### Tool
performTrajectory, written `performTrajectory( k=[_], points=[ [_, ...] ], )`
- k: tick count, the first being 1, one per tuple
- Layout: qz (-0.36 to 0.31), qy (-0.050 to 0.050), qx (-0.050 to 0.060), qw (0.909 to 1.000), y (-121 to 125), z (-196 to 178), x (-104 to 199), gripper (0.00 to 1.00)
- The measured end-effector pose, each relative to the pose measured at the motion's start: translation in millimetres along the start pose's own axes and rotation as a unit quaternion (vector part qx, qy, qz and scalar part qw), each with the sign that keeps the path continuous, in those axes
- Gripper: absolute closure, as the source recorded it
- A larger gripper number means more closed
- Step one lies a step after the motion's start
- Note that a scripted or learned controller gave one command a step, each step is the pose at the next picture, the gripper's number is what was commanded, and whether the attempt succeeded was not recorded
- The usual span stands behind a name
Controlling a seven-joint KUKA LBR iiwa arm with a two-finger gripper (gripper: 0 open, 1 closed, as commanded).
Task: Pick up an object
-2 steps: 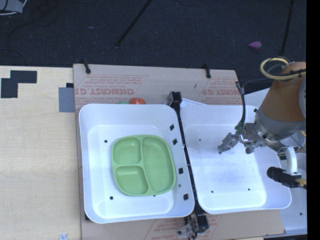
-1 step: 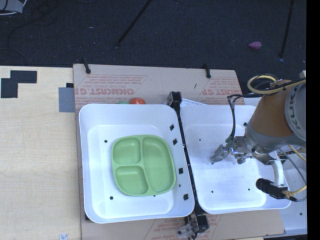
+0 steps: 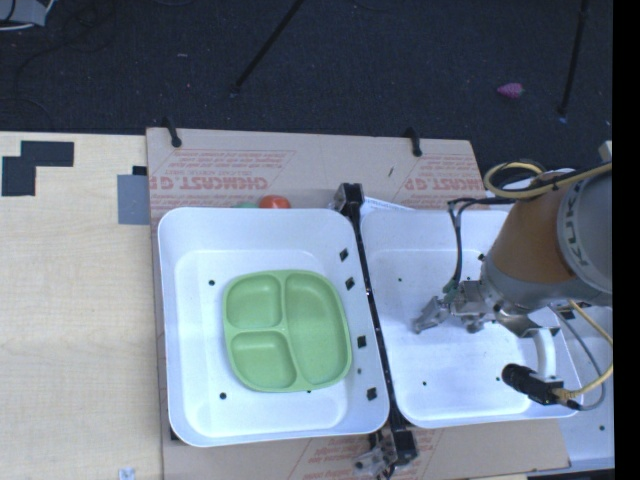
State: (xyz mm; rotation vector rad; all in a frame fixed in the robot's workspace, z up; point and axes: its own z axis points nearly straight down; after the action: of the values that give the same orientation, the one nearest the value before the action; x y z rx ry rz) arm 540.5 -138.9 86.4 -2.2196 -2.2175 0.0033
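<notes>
— The claw [image 3: 432, 318] is hanging low over the right bin [image 3: 440, 408], fingers pointing left; I'm not seeing whether they're gripping anything.
— And the green plate [image 3: 287, 330]?
— It's lying flat in the left bin [image 3: 190, 268], well apart from the claw.

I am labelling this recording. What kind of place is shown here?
Probably a robotics lab test bench, not a home or kitchen. A grey and orange arm reaches over two white bins on cardboard, a green plate lies in the left bin, and loose cables run over dark carpet behind.
</notes>
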Motion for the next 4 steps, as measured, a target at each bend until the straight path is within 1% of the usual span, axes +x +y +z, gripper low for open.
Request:
performTrajectory(
  k=[1, 2, 3, 4],
  points=[
    [0.002, 0.000, -0.001, 1.0000, 0.7, -12.1, -1.1, 1.00],
    [-0.001, 0.000, -0.002, 1.0000, 1.6, -53.6, 0.1, 1.00],
    [-0.001, -0.001, -0.004, 1.0000, 12.0, -109.2, -2.2, 1.00],
    [-0.001, -0.001, -0.003, 1.0000, 12.3, -149.8, -3.1, 1.00]
  ],
)
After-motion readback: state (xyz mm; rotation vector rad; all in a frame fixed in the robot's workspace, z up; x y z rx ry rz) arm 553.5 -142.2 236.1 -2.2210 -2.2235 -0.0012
